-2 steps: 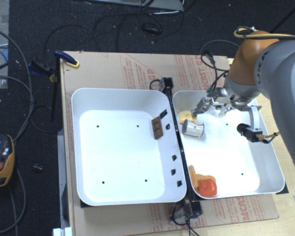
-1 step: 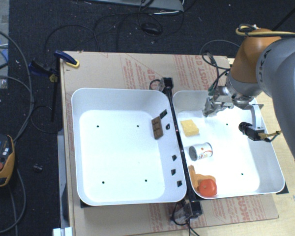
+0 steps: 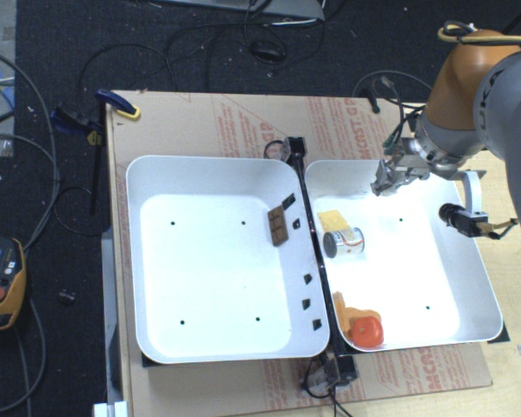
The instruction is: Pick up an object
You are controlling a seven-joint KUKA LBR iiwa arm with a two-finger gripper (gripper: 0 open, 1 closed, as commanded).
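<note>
Hovering over the right bin [image 3: 469, 315], gripper [image 3: 389, 181] touching nothing.

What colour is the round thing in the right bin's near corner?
Orange-red fruit, seen in the camera view.

I work in a robotics lab. My surface [image 3: 243, 115] is a raw printed board, two white bins [image 3: 156, 259] sit left of and below my jaws, loose cables [image 3: 200, 33] trail over dark carpet beyond, and a control pendant [image 3: 0, 281] lies far left.
</note>
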